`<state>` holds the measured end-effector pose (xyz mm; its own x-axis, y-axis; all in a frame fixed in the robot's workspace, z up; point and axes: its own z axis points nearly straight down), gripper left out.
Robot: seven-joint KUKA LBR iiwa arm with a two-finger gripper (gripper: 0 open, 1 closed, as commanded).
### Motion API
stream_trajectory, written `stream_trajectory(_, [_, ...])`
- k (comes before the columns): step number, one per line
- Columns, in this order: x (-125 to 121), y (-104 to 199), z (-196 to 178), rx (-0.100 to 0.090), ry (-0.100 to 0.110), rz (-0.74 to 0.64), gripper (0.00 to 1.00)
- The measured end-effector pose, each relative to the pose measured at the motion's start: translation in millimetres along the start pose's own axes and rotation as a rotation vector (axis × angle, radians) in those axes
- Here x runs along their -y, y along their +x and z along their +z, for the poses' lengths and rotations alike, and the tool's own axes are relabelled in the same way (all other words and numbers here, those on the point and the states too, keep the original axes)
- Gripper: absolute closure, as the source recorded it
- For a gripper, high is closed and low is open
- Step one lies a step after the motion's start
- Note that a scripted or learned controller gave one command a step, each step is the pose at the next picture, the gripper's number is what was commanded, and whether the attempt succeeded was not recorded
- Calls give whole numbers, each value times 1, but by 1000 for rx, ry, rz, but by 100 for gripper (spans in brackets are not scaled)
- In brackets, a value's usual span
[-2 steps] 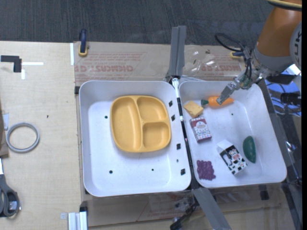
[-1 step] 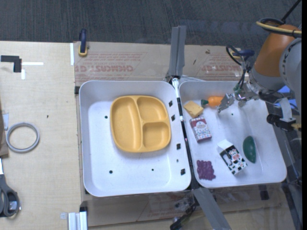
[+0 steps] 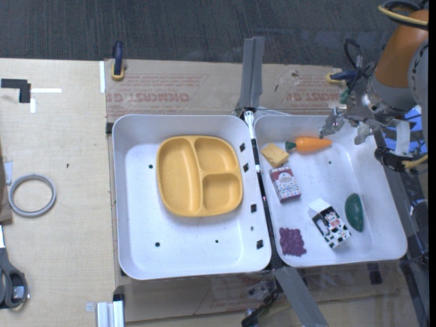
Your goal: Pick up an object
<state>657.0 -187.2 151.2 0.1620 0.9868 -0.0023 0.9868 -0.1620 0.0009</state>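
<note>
So the right bin (image 3: 381, 203) has the goods: the carrot (image 3: 312, 144) lies near its far edge, just left of the gripper (image 3: 332, 125), touching nothing. Fingers look slightly parted and hold nothing, hovering right beside the carrot's thick end.

Cut off by the frame's right edge: the grey arm (image 3: 402, 53) with its orange band, upper right. Too small and blurred to tell open from closed: the pincer (image 3: 334, 122) above the right bin's (image 3: 381, 251) far rim. Cropped at the lower left edge: dark scissors (image 3: 10, 285) on the desk (image 3: 61, 251); unreadable, the print on the small red packet (image 3: 285, 184).
</note>
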Motion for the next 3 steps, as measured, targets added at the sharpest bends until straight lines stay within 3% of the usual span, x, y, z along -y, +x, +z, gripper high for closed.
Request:
stream_trajectory(1, [89, -21, 60, -2, 4, 48, 0])
stream_trajectory(2, [175, -44, 39, -3, 5, 322, 0])
stream_trajectory(3, [134, 31, 45, 1, 7, 779, 0])
